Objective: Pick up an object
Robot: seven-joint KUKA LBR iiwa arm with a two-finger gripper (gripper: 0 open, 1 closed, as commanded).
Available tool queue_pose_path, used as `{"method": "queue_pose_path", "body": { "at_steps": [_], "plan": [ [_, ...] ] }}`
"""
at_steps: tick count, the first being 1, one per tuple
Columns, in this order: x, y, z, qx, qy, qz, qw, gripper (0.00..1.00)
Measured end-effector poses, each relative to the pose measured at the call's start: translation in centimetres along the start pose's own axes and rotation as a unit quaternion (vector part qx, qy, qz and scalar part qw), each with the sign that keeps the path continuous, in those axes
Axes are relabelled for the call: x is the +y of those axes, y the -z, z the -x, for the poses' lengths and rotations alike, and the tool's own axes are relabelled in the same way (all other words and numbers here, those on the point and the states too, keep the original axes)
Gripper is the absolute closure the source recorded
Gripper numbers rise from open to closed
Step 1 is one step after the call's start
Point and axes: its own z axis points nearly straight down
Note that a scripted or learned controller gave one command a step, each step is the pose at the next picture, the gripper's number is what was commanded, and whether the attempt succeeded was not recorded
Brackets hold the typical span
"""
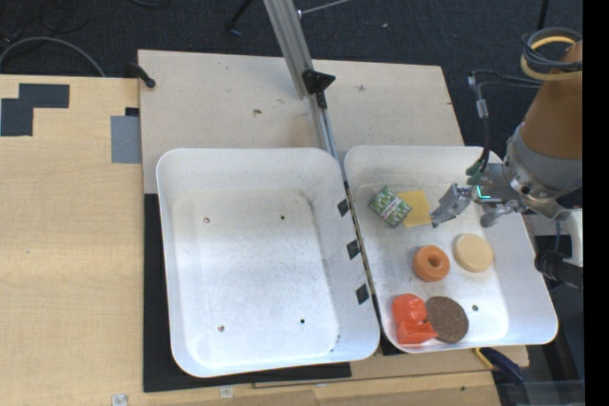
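My fingers (470, 205) hang over the upper part of the right bin (533, 330), spread apart with nothing between them — one prong points left toward the yellow block (417, 207), the other sits nearer my wrist. The prongs are small and dark against the white floor, so how wide the gap is I can only call moderate, and I cannot tell whether the tips touch the bin floor. My arm (555, 124) is cut off at the right side, its orange band above the grey wrist.

A green patterned packet (387, 203) lies touching the yellow block, just left of my fingers. Below them sit an orange ring (432, 262) and a pale round disc (473, 253), close together but apart. Near the bin's lower rim a red piece (410, 319) touches a dark brown disc (446, 319).

The left bin (190, 204) offers open floor. Between the bins runs a narrow seam with dark clips — the right bin's rims hem my fingers in closely. The worktop (219, 100) extends behind both bins.
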Motion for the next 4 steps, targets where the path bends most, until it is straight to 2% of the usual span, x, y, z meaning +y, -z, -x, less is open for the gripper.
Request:
{"method": "queue_pose_path", "body": {
  "at_steps": [1, 2, 3, 4],
  "plan": [
    [0.0, -4.4, -0.5, 0.000, 0.000, -0.002, 1.0000, 0.00],
    [0.6, -10.4, -1.1, 0.001, -0.001, -0.003, 1.0000, 0.00],
    [0.7, -13.8, -1.1, -0.001, -0.001, 0.001, 1.0000, 0.00],
    [0.6, -12.7, -1.0, 0.000, -0.004, 0.001, 1.0000, 1.00]
  ]
}}
